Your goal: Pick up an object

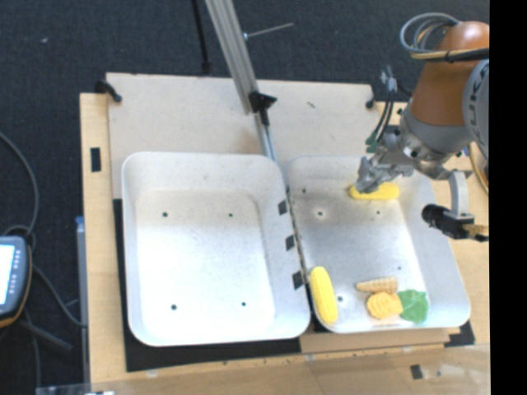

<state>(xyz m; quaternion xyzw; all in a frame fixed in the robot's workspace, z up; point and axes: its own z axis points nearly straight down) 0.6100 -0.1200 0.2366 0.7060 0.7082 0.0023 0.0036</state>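
Apparently light, stiff and smooth, the small flat yellow plastic toy (375, 192) sits under the gripper (372, 177), best pinched across its narrow width, though I cannot tell the grip's state.

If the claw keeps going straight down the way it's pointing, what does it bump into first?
Probably the flat yellow toy right under the claw, near the back of the right bin. From this slanted view I can't tell if they already touch.

Robotics lab, plywood bench (198, 113) on dark carpet, two white bins (206, 245), aluminium camera mast (235, 44), loose cables (25, 171), teach pendant (12, 274)
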